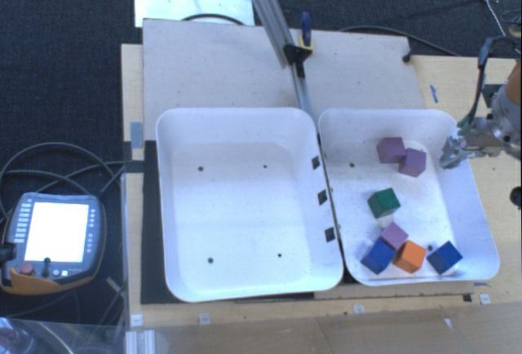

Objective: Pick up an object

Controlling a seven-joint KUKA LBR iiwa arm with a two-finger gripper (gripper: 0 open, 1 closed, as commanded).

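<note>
The right bin holds several small blocks. Two purple blocks sit side by side near its back. A green block lies in the middle. Toward the front corner a light purple block, a blue block, an orange block and another blue block cluster together. My gripper hangs at the right rim of this bin, to the right of the purple pair, with no block seen between its fingers.
The left bin stands beside the right one, its rim touching. A metal pole slants across the back board. A teach pendant lies at the far left, off the bench.
</note>
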